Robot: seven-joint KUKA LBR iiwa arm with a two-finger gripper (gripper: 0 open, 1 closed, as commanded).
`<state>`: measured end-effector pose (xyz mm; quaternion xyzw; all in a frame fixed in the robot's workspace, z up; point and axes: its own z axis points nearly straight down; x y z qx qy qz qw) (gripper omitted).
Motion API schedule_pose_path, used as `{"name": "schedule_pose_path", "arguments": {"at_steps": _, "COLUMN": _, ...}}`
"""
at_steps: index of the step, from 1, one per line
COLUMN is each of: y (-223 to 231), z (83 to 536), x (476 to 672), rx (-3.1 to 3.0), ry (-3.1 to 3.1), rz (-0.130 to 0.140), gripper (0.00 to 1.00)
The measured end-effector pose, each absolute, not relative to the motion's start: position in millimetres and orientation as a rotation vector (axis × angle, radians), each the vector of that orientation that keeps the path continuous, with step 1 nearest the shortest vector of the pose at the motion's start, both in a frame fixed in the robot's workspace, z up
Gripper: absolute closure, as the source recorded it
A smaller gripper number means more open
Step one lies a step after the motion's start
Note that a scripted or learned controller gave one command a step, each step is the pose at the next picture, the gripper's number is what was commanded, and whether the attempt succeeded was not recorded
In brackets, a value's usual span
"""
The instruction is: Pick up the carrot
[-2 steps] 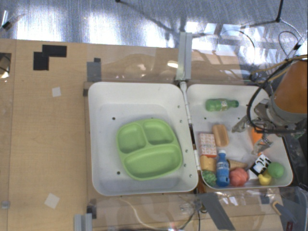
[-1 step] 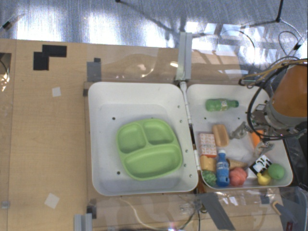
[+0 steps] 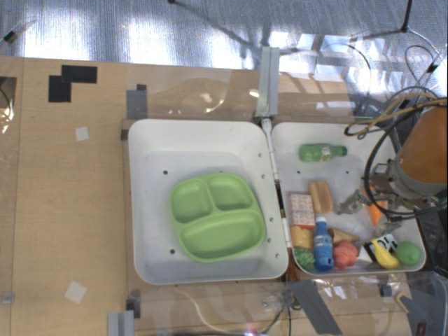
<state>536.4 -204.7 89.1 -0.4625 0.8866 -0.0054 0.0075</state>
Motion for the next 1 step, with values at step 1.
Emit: {"name": "schedule_pose_path", "arguments": {"at_steps": 1, "y": -203.7, "z": 101.5, "x": 540.5, "rx": -1.445, "ry": 2.765, "rz": -0.024, "gripper": 1.00}}
